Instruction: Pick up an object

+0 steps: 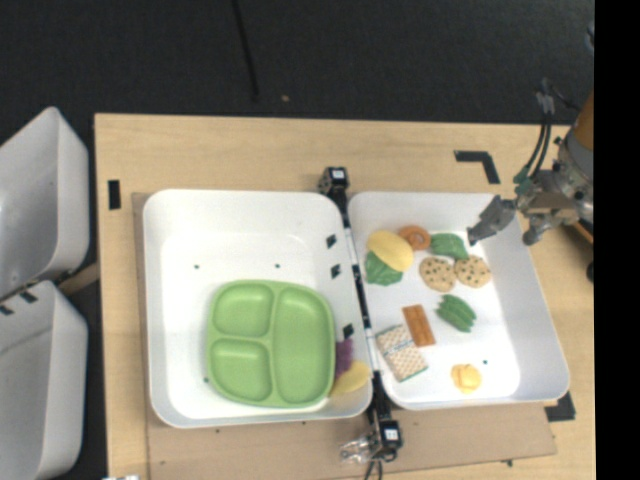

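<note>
a grey two-finger gripper hangs over the upper right corner of the right bin, its two fingers spread apart with nothing between them. one finger points down and left toward the food items; the other sits nearer the bin's right rim. the closest pieces lie just to its left and below: a green leafy piece, a small orange round item, and two speckled cookies side by side. none touches the gripper. further left, near the divider between the bins, a yellow rounded item rests on a second green leaf. toward the middle of the bin sit a green pod-shaped piece, an orange-brown wafer and a checked cracker, the last two touching. a small yellow piece lies alone near the bin's lower edge, well apart from the gripper. in the left bin, a green three-compartment tray occupies the lower half, with a purple item and a pale yellow item wedged between the tray's right side and the bin wall. both bins stand on a light wooden bench.
</note>
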`<state>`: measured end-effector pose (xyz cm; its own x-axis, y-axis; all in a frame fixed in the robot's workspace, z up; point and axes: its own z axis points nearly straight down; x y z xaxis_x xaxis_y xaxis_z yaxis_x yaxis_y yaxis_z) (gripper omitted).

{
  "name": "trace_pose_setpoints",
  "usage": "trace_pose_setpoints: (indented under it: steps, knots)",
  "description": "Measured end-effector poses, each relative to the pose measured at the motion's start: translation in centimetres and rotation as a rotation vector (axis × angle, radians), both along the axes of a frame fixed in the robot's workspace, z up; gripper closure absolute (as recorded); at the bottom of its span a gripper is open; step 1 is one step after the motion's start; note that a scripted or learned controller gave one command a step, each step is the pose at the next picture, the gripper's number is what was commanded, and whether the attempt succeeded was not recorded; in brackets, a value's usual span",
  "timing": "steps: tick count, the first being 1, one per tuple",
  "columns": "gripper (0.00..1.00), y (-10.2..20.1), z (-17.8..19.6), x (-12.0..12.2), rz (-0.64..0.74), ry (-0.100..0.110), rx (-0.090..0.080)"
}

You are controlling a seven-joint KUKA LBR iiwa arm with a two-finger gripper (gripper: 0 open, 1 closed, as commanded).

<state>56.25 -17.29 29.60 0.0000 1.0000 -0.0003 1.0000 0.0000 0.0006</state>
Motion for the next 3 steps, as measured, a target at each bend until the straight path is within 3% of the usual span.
trace_pose_setpoints:
  steps: [1,2,3]
  knots:
    - [1.00,-0.1,1.1,0.1,0.002,-0.002,-0.001]
    - [1.00,0.9,4.1,-0.4,-0.001,0.003,-0.001]
    - [1.00,6.7,22.3,-4.6,0.007,-0.022,-0.003]
